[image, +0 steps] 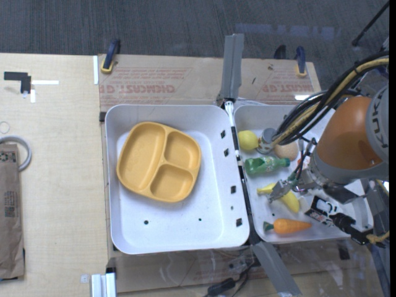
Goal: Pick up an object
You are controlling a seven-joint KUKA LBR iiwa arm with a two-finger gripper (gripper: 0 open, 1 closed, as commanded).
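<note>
claw sits low in the right bin, touching the banana, can't tell if open or closed; best to centre on the banana, clear of the carrot and green bottle.

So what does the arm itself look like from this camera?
The arm is grey with a rounded orange band above the wrist. A bundle of black and yellow cables runs along it. The claw is small, dark metal, with a black-and-white part beside it.
</note>
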